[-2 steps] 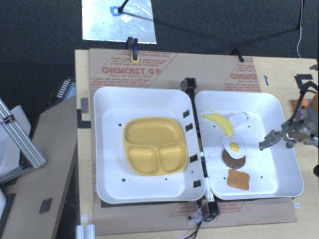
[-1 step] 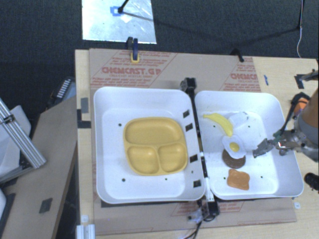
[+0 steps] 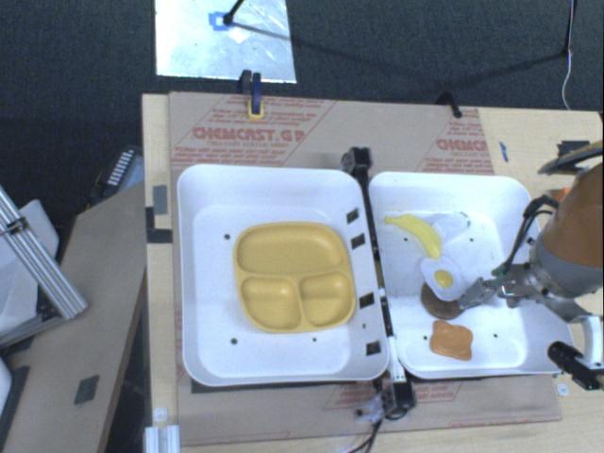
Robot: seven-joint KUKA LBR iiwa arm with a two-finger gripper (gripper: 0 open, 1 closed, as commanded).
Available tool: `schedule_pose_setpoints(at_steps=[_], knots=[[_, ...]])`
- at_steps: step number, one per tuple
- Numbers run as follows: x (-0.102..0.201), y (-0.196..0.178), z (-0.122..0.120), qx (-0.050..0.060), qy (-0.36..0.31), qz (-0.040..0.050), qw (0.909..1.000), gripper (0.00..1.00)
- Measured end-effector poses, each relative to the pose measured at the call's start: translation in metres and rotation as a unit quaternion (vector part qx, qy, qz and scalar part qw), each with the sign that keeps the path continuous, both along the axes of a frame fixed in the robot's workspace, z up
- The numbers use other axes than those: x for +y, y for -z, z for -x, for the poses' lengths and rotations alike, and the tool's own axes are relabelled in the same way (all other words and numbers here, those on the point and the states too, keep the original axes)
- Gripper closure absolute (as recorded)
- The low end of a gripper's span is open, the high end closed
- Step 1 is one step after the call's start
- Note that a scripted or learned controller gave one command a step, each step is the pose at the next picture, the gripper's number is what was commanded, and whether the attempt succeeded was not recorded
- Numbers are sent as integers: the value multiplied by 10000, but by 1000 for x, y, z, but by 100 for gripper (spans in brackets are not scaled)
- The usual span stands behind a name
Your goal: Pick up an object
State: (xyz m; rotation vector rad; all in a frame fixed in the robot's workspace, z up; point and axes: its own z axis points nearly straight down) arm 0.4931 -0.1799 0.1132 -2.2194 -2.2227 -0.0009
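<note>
Reaching in low over the right bin [image 3: 510, 189], the gripper [image 3: 469, 293] sits beside the fried egg [image 3: 443, 276] and a brown disc [image 3: 438, 302]; whether it pinches anything I cannot tell. The toast [image 3: 452, 340] lies just nearer than the gripper, the banana [image 3: 419, 231] farther off, long axis slanting away. Beyond, the yellow tray [image 3: 288, 276] fills the left bin [image 3: 203, 281].

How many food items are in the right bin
3, possibly more under the arm: a banana near the back, a fried egg in the middle by the gripper, toast in front.
</note>
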Motion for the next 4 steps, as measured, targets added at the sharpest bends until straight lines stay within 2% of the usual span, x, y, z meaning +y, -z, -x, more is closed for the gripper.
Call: schedule_pose_setpoints(at_steps=[1, 2, 3, 4], knots=[[0, 27, -2, -7, 2, -5, 10000, 0], [0, 14, -4, -47, -3, 1, 10000, 100], [-2, -32, 1, -25, -8, 15, 10000, 100], [-8, -93, 4, -33, -10, 19, 10000, 100]])
